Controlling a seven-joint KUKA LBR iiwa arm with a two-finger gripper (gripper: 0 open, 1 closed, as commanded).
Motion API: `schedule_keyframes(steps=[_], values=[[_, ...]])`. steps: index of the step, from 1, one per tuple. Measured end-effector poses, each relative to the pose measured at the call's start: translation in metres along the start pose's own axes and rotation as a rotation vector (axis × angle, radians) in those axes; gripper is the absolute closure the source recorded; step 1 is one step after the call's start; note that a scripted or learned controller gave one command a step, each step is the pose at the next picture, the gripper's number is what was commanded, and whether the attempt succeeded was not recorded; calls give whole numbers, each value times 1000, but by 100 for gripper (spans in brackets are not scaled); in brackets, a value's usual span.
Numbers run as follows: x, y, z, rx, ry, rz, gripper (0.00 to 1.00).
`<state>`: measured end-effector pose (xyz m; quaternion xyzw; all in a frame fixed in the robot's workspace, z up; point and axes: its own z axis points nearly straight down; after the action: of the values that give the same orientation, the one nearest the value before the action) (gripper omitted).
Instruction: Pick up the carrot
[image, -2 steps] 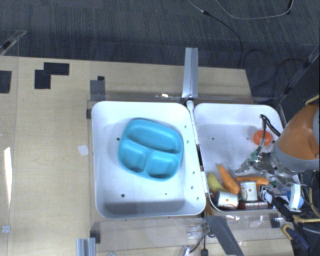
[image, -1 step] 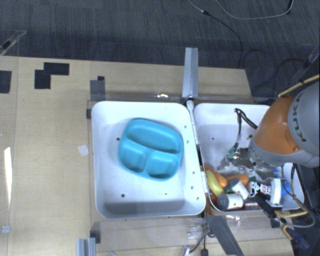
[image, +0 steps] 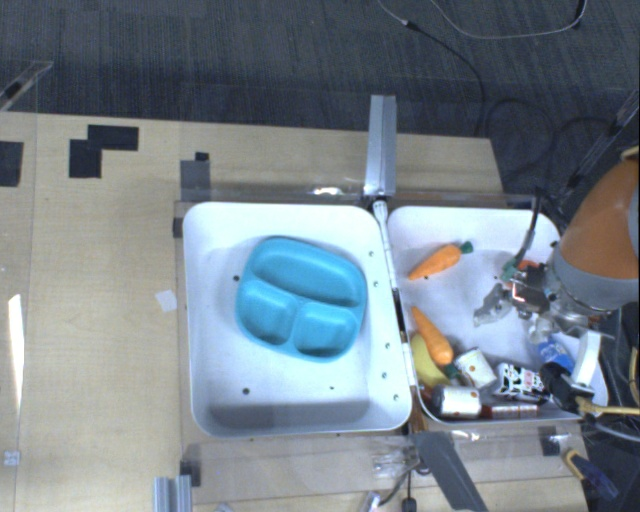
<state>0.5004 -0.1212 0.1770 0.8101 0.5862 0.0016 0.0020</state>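
Tool (image: 497, 303) hovering low inside the right bin (image: 478, 222).
Finger state cannot be told. Carrot (image: 438, 261) lies apart from the tool, up and to its left; a second carrot (image: 431, 337) lies lower left.

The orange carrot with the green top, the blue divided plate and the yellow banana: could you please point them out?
Orange carrot with green top (image: 435, 262), camera view, mid-body.
Blue divided plate (image: 300, 265), camera view, large compartment.
Yellow banana (image: 424, 361), camera view, upper curve.

**Arm reached in from the right**

The grey arm (image: 600, 262), its orange band uppermost, leaned in from the right edge. The gripper (image: 497, 303) hung at its far left tip, pointing leftward and slightly downward, wrist hardware clustered just behind.
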Motion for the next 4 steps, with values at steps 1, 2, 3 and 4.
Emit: schedule_keyframes(steps=[1, 2, 3, 4], values=[[59, 53, 63, 3, 0, -64, 0], [41, 14, 84, -5, -2, -688, 0], [56, 96, 88, -10, 0, -577, 0], [50, 158, 90, 21, 7, -913, 0]])
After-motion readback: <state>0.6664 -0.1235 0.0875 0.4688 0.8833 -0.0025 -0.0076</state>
